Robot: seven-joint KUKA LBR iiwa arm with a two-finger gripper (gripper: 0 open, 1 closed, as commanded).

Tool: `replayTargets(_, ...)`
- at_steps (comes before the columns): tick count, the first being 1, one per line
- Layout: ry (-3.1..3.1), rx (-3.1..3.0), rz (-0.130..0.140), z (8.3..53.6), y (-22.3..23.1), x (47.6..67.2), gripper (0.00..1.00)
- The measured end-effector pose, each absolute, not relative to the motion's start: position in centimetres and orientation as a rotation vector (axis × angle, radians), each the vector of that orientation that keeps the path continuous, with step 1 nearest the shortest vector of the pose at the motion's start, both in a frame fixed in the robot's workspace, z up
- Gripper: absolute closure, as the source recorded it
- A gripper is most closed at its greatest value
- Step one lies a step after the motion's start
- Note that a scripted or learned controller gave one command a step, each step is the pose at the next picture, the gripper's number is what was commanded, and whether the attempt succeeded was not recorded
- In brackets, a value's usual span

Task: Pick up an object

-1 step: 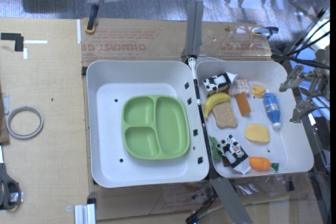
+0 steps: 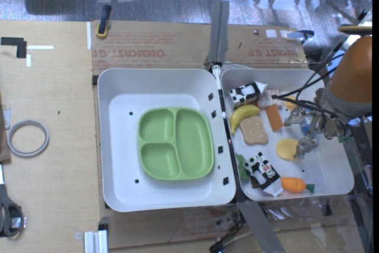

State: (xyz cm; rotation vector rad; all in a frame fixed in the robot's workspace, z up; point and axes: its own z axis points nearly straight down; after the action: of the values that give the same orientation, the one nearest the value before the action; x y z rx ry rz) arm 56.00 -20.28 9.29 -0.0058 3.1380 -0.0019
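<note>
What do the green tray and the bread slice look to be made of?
Green tray: likely moulded plastic, matte, one even colour with smooth rounded dividers. Bread slice: probably toy plastic or foam, with a flat tan face and a darker crust edge; the look leaves it open.

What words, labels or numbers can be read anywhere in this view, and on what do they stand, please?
Left cardboard sheet: red print, upside down and mirrored, too blurred to read for sure.
Right cardboard sheet: like red print, also too blurred to read.
Two black-and-white cartons: any print is too small to read.
Green tray and bins: no text seen.
</note>
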Motion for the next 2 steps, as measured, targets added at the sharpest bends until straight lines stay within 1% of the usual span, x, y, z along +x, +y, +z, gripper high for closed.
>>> replayTargets(1, 3.136, 0.141, 0.0, 9.2, -16.1, 53.8, 0.0)
replayTargets(2, 3.174, 0.173, 0.003, 8.8, -17.0, 62.3, 0.0)
